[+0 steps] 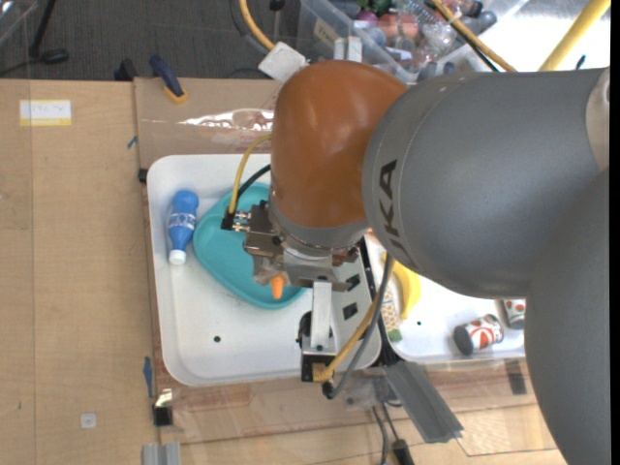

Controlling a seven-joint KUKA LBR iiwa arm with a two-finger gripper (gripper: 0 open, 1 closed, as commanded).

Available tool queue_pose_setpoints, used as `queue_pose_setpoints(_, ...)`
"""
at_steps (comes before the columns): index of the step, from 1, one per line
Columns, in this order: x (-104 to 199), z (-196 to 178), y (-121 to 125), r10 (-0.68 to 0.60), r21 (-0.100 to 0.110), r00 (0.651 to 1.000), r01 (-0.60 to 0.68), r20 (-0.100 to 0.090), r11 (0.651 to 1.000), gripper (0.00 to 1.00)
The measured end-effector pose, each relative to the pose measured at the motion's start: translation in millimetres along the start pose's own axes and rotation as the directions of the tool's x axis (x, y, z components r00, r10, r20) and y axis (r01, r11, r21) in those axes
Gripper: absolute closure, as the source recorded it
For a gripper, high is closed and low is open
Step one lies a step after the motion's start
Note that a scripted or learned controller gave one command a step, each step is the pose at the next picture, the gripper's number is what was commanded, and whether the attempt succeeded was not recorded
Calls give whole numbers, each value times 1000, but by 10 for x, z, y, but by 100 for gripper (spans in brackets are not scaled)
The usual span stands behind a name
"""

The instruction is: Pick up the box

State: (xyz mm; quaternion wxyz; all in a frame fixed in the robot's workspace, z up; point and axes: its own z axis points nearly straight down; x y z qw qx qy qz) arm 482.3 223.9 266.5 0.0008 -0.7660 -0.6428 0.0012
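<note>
My arm's big orange and grey wrist hangs over the seam between the two bins and hides most of the middle. The gripper (281, 271) points down at the right part of the left bin (208, 352), just above a teal dish (225, 250). A small orange piece (278, 285) peeks out right beneath it. A narrow strip of a printed, speckled thing (390, 310), possibly the box, shows at the right bin's left edge beside the arm. The rest of it is covered.
A blue bottle (180, 223) lies at the left bin's left side, next to the teal dish. The right bin (436, 349) holds a red and white can (480, 334) and a yellow thing (407, 294). A clear tub of clutter (407, 13) stands beyond the bins.
</note>
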Motion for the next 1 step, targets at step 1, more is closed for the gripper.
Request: queue_pose_setpoints(1,-558,1760,105,1,-10,1000,-1,-7,1000,100)
